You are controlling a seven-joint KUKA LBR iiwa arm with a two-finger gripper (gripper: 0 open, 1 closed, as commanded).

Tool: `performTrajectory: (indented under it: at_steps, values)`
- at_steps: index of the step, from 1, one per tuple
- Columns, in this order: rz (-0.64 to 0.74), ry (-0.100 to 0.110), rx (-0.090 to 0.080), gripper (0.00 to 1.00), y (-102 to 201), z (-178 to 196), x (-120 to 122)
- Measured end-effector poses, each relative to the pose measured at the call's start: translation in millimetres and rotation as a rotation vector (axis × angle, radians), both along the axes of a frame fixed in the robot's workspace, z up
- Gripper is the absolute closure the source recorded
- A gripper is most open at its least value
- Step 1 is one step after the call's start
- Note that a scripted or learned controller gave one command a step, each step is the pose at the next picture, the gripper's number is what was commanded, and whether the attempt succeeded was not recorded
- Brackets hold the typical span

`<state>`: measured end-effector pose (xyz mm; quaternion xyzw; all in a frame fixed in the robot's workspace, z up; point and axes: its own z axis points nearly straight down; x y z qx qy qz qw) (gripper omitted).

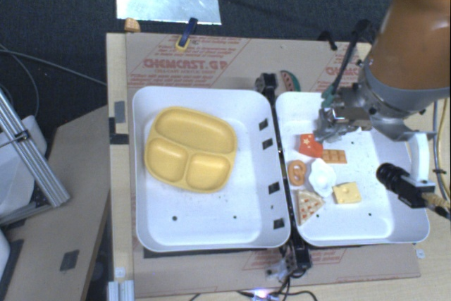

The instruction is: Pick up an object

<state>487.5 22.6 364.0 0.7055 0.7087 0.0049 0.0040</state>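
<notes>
**Inventory: two bins and arm, one moment**

Left bin (141,222): white, shallow. One yellow divided tray (190,148) is held at its centre, three compartments visible, lying flat.

Right bin (394,225): white, shallow, set touching the left bin along the shared black-clipped edge. A cluster of small toy food pieces is kept toward the bin's 9 o'clock side:
- red piece (309,145), at the cluster's 12 o'clock;
- orange waffle-like bar (334,156), just beside the red piece at its 4 o'clock;
- pretzel (297,173), near the shared edge;
- white rounded piece (323,176), between pretzel and cheese;
- yellow cheese block (346,193), at the cluster's 4 o'clock;
- pizza slice (308,205), at the cluster's 6 o'clock.

Arm: grey with orange band, entered from 3 o'clock. The gripper (328,125) is placed just above the red piece, at its 1 o'clock. Whether the jaws are spread or pressed together cannot be told; nothing is seen between them.

Table: cardboard sheet (211,63) is laid under both bins.
</notes>
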Motion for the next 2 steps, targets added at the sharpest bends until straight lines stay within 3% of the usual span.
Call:
performTrajectory:
  at_steps: [1,2]
  values:
    - [-0.005,0.015,-0.002,1.0,-15.9,-80.0,39.3]
    - [-0.004,0.011,-0.001,0.0,-15.0,-75.9,38.3]
